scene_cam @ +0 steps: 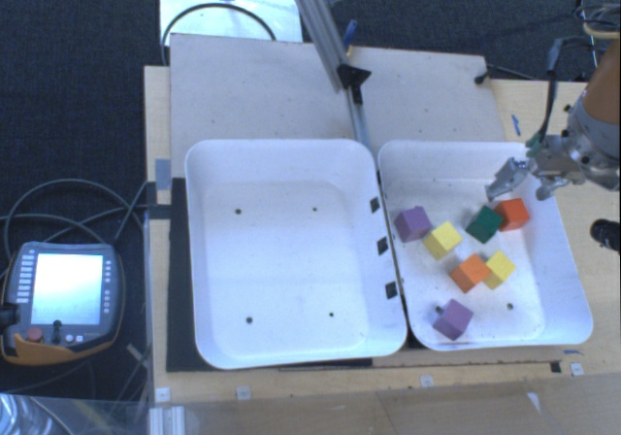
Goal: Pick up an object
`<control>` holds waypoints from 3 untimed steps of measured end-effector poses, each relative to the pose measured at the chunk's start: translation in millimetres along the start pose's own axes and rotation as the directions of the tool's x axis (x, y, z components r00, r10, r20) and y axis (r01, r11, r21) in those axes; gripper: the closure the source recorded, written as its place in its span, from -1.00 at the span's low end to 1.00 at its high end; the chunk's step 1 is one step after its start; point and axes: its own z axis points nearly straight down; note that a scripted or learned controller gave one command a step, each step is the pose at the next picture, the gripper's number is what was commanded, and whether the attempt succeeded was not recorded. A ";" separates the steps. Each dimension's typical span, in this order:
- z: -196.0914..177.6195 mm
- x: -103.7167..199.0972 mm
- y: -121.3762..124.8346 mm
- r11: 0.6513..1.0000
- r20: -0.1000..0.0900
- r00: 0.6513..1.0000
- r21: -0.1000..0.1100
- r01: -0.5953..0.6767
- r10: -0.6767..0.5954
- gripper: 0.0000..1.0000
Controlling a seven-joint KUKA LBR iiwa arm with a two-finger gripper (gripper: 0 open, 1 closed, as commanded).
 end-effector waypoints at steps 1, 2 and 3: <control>-0.1 0.0 0.0 1.000 0.000 1.000 0.000 0.000 0.000 -1.00; 41.0 -0.1 -0.2 1.000 0.000 1.000 0.003 -0.002 0.002 -1.00; 95.0 0.9 -10.7 1.000 -0.001 1.000 0.005 -0.003 0.003 -1.00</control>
